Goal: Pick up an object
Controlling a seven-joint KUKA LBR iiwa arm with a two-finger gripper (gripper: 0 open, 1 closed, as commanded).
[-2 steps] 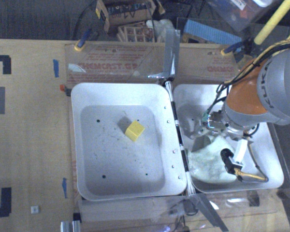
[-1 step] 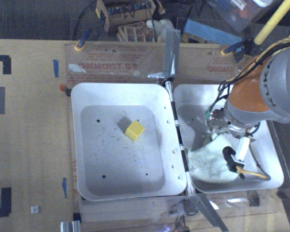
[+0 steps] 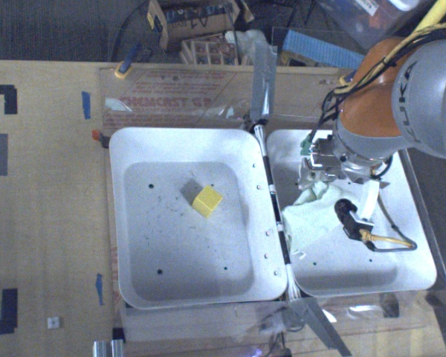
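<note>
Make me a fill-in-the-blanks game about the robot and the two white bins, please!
1. The small block in the left bin is colored ____.
2. The end effector is above the ____ bin.
3. A pale cloth lies in the ____ bin.
4. The band above the arm's wrist is colored ____.

Missing words: yellow; right; right; orange

arm (image 3: pixel 401 80): reaching from right | tool (image 3: pixel 316 175): pointing down

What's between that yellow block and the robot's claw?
In the camera view, bare white floor of the left bin runs from the yellow block to the ridge where both bins' rims meet. Past it, the gripper hangs over a pale cloth.
</note>
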